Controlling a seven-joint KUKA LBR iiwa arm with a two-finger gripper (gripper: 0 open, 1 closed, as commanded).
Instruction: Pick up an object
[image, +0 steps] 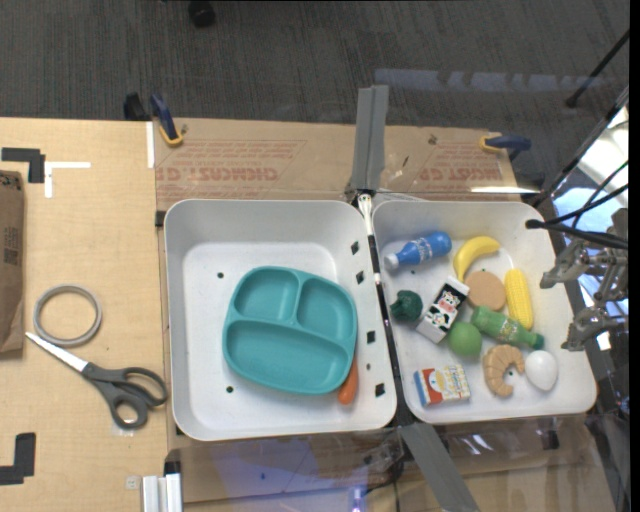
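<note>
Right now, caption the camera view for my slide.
Teal plate in left bin, toy food crowding right bin, tool at its edge.

A single fixed camera looks down at a slant from above the flat tan cardboard-covered bench (80, 250), set far enough back to take in both shallow white plastic bins whole. The left white bin (190, 300) sits near the middle of the frame and the right white bin (570, 395) reaches toward the right edge. The far side of the scene lies at the top, where dark grey carpeted floor (280, 50) shows beyond the bench. The near rims of the bins lie close to the bottom edge. The metal end effector (585, 295) enters at the right margin, beside the right bin.
</note>
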